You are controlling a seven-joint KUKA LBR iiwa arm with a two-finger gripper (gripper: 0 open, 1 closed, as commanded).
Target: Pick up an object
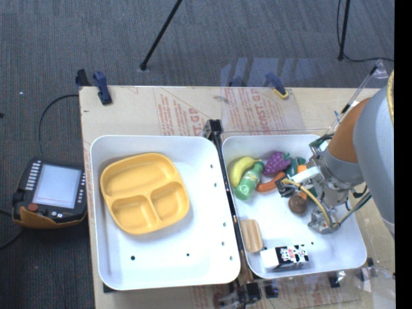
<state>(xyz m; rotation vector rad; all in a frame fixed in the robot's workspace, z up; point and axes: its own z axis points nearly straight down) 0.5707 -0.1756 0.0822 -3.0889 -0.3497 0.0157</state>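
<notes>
- White plastic bins are sitting side by side on the bench in the camera view; the left bin (pixel 109 262) is holding a yellow divided tray (pixel 144 192), and the right bin (pixel 347 253) is holding the toys we are choosing from.
- We are seeing the gripper (pixel 320 223) hanging low over the right bin's right half, just beside a small brown round toy (pixel 297 203); we cannot tell how its tips are set, and we are seeing nothing between them.
- We are judging the reach-and-descend step to be in hand, with no pick made yet.
- Toys are crowding the far part: a banana (pixel 239 167), green bottle (pixel 248 181), purple grapes (pixel 277 162) and carrot (pixel 270 185), all touching or nearly so.
- A tan block (pixel 251 235) and a cow-print carton (pixel 285 257) are lying near the front wall, apart from that cluster.
- We are judging the next move to call for centring over one separate piece; the bare floor around the brown toy is giving the most room.
</notes>
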